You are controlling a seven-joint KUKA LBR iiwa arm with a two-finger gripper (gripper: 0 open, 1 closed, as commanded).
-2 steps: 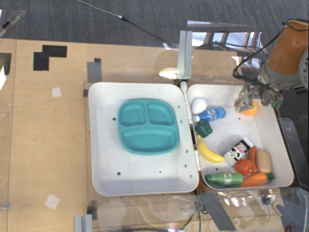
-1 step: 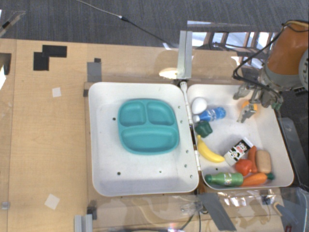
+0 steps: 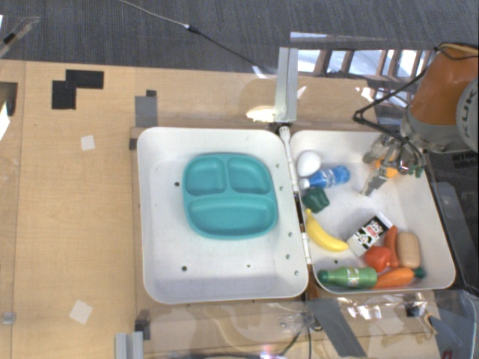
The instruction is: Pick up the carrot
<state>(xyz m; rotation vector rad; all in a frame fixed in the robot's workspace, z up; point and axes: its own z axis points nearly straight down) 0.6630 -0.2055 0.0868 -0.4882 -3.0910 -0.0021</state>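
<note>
Wooden desk (image 3: 67,223) with two shallow white bins side by side, dark carpet behind it. From the overhead camera, the left bin (image 3: 161,275) had just a teal divided plate (image 3: 228,195) sitting in the middle. The right bin (image 3: 434,208) was the messy one: a white egg (image 3: 308,161) and blue bottle (image 3: 329,176) up top, a dark green block (image 3: 315,198), a banana (image 3: 323,232), and a little black-and-white carton (image 3: 370,234). The carrot (image 3: 395,278) was lying in the near right corner, squeezed against a green bottle (image 3: 349,277), a tomato (image 3: 379,259) and a bread roll (image 3: 409,248). The gripper (image 3: 378,178) hung over the far right part of that bin, well apart from the carrot, fingers spread open and holding nothing. My take: it needed to travel toward the near corner, line the fingers up across the carrot's narrow width, and drop straight down, because that crowd of neighbours looked easy to snag instead.
</note>
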